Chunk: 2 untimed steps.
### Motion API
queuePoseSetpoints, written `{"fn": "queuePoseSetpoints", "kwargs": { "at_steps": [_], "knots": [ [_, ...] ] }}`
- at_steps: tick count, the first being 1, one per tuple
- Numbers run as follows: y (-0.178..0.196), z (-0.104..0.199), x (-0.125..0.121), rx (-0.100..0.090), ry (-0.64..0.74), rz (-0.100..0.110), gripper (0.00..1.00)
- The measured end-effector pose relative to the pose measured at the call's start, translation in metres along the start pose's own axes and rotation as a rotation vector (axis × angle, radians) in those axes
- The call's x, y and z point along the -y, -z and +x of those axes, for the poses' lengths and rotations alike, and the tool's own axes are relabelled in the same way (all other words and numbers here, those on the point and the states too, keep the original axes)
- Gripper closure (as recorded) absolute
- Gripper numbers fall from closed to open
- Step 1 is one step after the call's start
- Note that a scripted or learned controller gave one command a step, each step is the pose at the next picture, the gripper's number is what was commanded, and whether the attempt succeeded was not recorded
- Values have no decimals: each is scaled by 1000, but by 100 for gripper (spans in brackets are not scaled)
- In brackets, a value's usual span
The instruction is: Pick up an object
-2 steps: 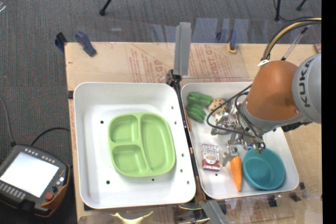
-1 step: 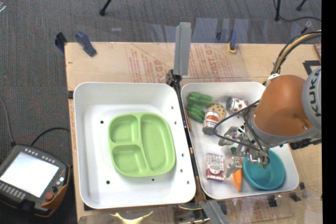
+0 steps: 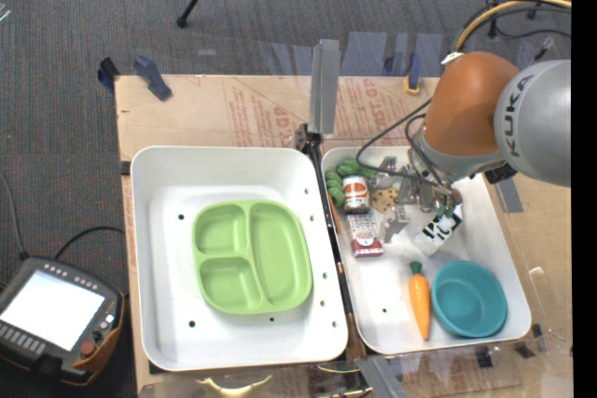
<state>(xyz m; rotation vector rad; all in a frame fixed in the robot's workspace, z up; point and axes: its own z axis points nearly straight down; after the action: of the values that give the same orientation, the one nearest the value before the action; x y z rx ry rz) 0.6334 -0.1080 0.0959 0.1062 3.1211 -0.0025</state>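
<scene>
- Where the arm reaches down into the right bin, its end effector sits low among a cluster of small objects near that bin's far half; whether it is open or closed, or has hold of anything, cannot be told from this angle.
- A small red and white can stands just left of the end effector, with a dark red packet lying flat just in front of the can.
- Green round pieces, perhaps toy grapes, lie at the bin's far left corner, beside the can.
- A white carton with dark markings lies tilted just to the right of the end effector, partly under the wrist.
- An orange toy carrot lies lengthwise toward the near edge, touching or almost touching a teal bowl to its right.
- A green divided plate with three compartments rests in the middle of the left bin.
- Both bins sit side by side on a brown desk.
- A handheld control pendant with a lit screen lies on the floor at the lower left.
</scene>
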Motion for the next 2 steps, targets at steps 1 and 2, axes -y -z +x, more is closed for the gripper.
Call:
{"fn": "queuePoseSetpoints", "kwargs": {
  "at_steps": [1, 2],
  "knots": [
    [1, 45, -11, -3, -58, 13, 0],
    [-6, 82, 41, -15, -89, -1, 0]
  ]
}}
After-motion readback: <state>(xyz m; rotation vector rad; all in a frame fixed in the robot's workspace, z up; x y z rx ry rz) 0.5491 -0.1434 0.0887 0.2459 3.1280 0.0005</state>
